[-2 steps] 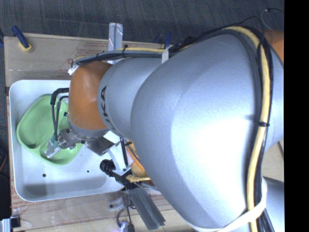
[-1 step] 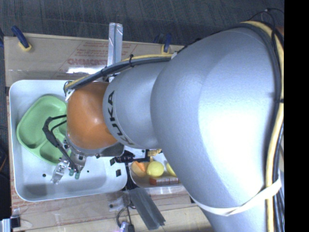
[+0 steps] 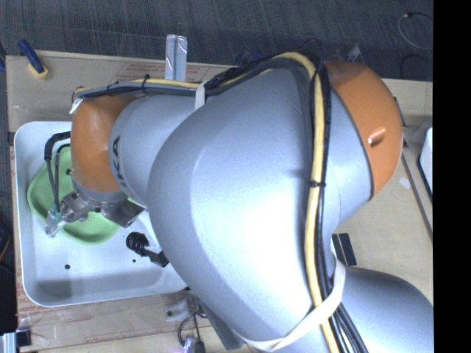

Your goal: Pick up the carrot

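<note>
The gripper (image 3: 55, 223) hangs at nine o'clock over a green dish (image 3: 40, 190) in the left bin (image 3: 44, 289), released or clenched I cannot tell, and the carrot, probably hidden under the arm (image 3: 243, 197), should be light, stiff and smooth, best taken across its thick middle.

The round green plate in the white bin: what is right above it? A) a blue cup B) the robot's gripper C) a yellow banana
B: the gripper at the end of the grey arm sits over the round green plate in the shallow white bin.
</note>
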Robot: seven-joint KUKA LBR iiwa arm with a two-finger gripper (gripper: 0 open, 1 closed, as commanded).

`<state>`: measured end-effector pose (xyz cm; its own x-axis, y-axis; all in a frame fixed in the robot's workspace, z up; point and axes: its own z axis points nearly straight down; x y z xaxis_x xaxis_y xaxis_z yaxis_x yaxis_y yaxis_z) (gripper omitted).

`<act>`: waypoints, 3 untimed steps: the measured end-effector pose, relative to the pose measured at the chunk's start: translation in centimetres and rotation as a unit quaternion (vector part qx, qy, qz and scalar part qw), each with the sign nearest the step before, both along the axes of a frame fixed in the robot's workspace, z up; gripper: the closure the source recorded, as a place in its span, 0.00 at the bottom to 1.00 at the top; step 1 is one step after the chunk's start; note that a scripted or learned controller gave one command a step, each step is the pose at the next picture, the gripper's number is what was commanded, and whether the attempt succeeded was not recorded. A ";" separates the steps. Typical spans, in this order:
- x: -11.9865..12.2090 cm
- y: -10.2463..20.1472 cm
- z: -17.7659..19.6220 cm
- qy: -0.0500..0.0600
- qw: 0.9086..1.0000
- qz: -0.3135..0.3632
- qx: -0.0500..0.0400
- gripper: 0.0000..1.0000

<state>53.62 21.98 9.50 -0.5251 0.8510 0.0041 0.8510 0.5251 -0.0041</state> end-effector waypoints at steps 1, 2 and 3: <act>-6.0 -1.5 8.9 -0.002 1.000 0.026 -0.001 0.00; -6.0 -3.0 8.0 -0.001 0.995 0.097 -0.001 0.00; -6.1 -1.1 2.3 -0.001 0.986 -0.165 -0.002 0.00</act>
